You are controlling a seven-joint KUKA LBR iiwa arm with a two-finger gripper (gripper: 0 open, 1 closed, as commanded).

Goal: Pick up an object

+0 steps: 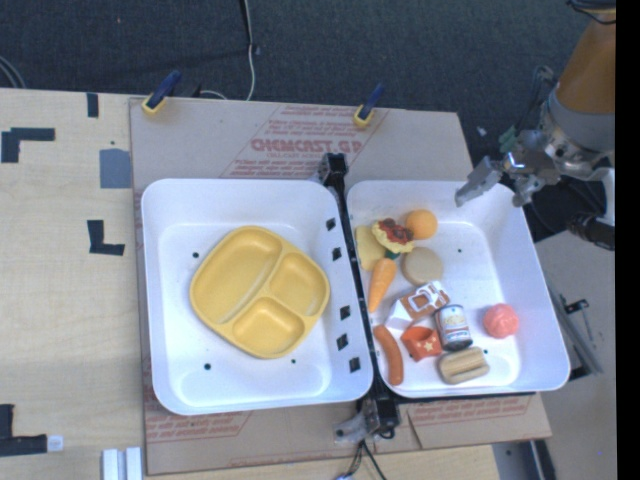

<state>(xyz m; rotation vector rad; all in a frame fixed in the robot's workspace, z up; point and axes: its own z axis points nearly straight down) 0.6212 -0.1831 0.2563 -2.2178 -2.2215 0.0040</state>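
The right bin [530, 268] holds several toy foods: an orange ball [421, 224], a yellow-and-red piece [392, 234], a beige round disc [421, 266], a carrot [381, 283], a small can [453, 325], a pink ball [501, 320], a sausage [389, 354] and a tan bun [462, 366]. My gripper [491, 196] hangs over the bin's far right corner, raised above the objects. Its fingers are spread open with nothing between them. The orange ball is the nearest item, to its lower left.
The left bin [165, 268] carries a yellow divided plate [260, 290]. A black divider strip [345, 268] runs between the bins. Two clamps [160, 93] hold the cardboard sheet at the back. The arm's orange band [590, 63] is at the upper right.
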